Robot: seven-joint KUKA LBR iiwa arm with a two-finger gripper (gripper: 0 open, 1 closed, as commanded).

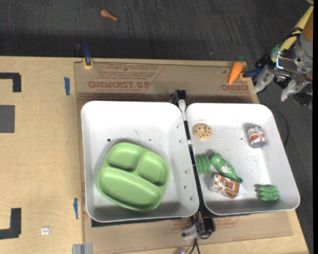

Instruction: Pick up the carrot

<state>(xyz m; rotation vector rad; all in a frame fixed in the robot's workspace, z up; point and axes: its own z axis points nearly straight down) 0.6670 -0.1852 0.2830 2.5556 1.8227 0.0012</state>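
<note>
- Your target, the small orange carrot with a green top (235, 72), lies outside both bins, on the brown cardboard sheet (119, 82) behind the right white bin (284, 163), near that bin's far edge.
- The two-finger gripper (276, 83) hangs at the right edge of the view, beyond the right bin's far right corner. Its pale fingers (263, 79) look spread, with nothing between them; the carrot is near it but apart.
- Judged from this, the pick has not begun: you need to bring the arm left over the cardboard and down onto the carrot.
- The carrot lies at a slant, green end away from the bins. If the jaws close along its length instead of across it, expect it to squirt out.
- It is thin and rests flat on cardboard. Descend too little and the fingers close on air; too far and they jam into the sheet.
- The right bin's rim is just beside the carrot, so a low approach from the bin side could catch it.
- Don't be drawn to the bin contents: a round cookie (201, 131), a red-and-white can (255, 137), a green bottle (224, 167), a printed packet (226, 184) and green pods (267, 193).
- The green divided plate (133, 173) in the left white bin (94, 149) is well clear.
- A second small orange object (108, 15) lies on the dark floor far behind; I can't tell what it is.
</note>
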